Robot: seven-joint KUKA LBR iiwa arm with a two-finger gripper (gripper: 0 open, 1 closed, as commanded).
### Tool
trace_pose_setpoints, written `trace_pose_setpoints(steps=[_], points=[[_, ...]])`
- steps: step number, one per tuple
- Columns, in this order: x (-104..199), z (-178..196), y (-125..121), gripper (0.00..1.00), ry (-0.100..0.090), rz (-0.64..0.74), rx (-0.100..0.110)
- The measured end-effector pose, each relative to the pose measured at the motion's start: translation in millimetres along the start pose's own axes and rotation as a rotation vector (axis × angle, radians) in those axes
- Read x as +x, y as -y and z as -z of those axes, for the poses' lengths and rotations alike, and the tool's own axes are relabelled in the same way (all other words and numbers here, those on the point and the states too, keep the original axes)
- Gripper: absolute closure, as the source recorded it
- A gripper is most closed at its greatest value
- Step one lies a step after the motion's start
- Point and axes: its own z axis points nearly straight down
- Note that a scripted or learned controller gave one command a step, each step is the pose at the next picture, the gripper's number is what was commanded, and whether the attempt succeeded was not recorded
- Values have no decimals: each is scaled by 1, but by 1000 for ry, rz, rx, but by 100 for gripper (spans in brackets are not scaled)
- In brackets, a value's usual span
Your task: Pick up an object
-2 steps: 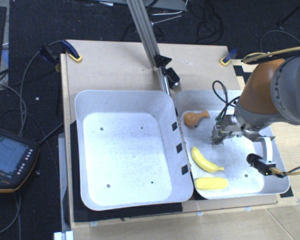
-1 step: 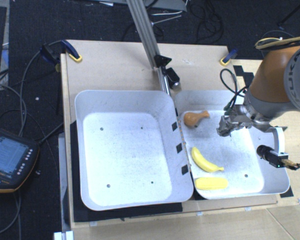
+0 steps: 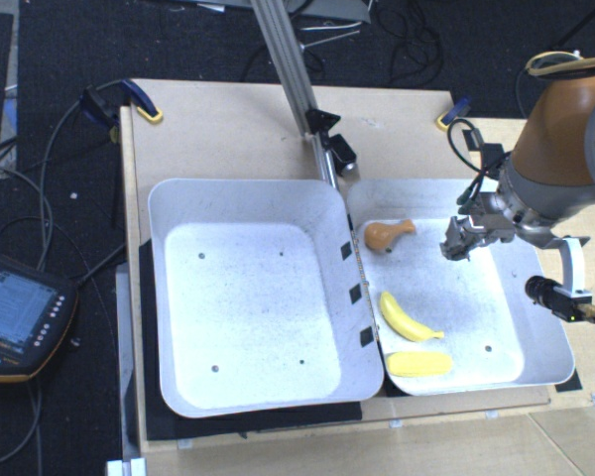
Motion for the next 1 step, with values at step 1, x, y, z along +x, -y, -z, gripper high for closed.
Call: trace_pose_setpoints(steps=[1], points=[[0,52,-1,100,0,0,0]])
